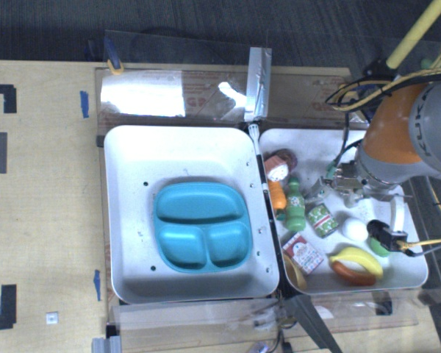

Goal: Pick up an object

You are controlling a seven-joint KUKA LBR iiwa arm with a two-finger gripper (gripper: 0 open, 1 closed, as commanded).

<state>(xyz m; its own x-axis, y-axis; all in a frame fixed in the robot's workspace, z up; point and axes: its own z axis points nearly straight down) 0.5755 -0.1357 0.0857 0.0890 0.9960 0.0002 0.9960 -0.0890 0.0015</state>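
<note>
The right bin (pixel 415 274) holds several small toy foods. Among them are a brown and white piece (pixel 278 165), an orange carrot (pixel 278 195), a green bottle (pixel 295 205), a green and red carton (pixel 322 220), a white egg (pixel 356 230), a yellow banana (pixel 357 257) resting on a red sausage (pixel 353 273), and a red and white packet (pixel 303 255). My gripper (pixel 336 181) hangs low over the bin's middle, just above and right of the carton and bottle. Nothing shows in its grasp.
The left bin (pixel 125 160) contains a blue divided plate (pixel 203 223). A raised metal divider (pixel 258 87) stands at the back between the bins. Cables (pixel 353 94) and a yellow pole (pixel 420 24) cross the far right, beside the arm's orange band (pixel 395 132).
</note>
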